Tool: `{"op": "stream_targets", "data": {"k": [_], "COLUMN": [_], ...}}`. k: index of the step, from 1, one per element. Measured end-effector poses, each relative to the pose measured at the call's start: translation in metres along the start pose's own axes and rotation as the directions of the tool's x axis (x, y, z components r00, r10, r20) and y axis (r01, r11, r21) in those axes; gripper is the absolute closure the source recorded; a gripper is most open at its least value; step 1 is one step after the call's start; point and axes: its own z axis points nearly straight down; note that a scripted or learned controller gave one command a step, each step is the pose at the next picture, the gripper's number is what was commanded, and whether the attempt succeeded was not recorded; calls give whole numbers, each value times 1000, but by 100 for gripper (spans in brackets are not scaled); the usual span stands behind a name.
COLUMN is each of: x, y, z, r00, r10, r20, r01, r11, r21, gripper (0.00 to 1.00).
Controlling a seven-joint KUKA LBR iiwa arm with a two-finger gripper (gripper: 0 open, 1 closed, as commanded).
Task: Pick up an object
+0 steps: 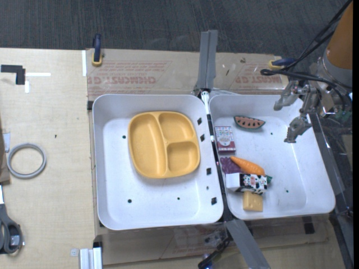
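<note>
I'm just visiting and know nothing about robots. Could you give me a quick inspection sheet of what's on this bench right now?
Surface: wooden bench bearing two shallow white bins, left bin and right bin, side by side.
Job's things: in the right bin, a watermelon slice, a small carton, a carrot, a black-and-white toy and a yellow block, clustered near its left wall.
Clutter: a yellow divided plate in the left bin; a roll of tape and scissors on the bench.
Grippers: gripper above the right bin's far right part, fingers apart, nothing between them.
Cables: black cables run to the arm.
Surroundings: dark floor beyond the bench.
</note>
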Motion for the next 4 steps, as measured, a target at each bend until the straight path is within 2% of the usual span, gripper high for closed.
{"op": "stream_targets", "data": {"k": [1, 2, 3, 4], "x": [1, 28, -11, -42], "y": [-43, -62, 27, 37], "z": [-63, 95, 192, 191], "r00": [992, 998, 999, 965], "r10": [-124, -62, -35, 262], "r20": [2, -1, 1, 2], "r01": [124, 62, 35, -262], "r11": [992, 998, 999, 965], "r21": [1, -1, 0, 0], "gripper": [0, 0, 0, 0]}}
